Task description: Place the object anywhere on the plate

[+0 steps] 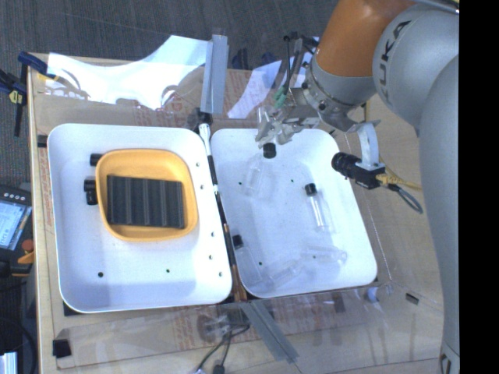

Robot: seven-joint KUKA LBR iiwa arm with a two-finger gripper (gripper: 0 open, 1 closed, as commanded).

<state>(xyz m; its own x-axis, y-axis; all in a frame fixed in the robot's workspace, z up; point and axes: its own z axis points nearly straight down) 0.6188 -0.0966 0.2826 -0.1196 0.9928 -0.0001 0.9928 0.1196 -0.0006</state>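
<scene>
On the grey arm (413, 61) at upper right, part of "KUKA" reads. Its end effector (274, 131) hangs over the right bin's (355, 244) far edge; open or closed, I cannot tell. A clear black-capped tube (316, 207) lies mid-bin. The yellow plate (144, 195) sits in the left bin (66, 263).

Right bin (234, 170) floor lies mostly open around the vial (316, 206); the arm (405, 45) crowds its far right corner; the plate (146, 195) fills the left bin's middle

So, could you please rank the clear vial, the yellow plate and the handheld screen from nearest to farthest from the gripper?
From the gripper:
1. Clear vial, right bin, just below it.
2. Yellow plate, left bin.
3. Handheld screen, far left bench edge.
</scene>
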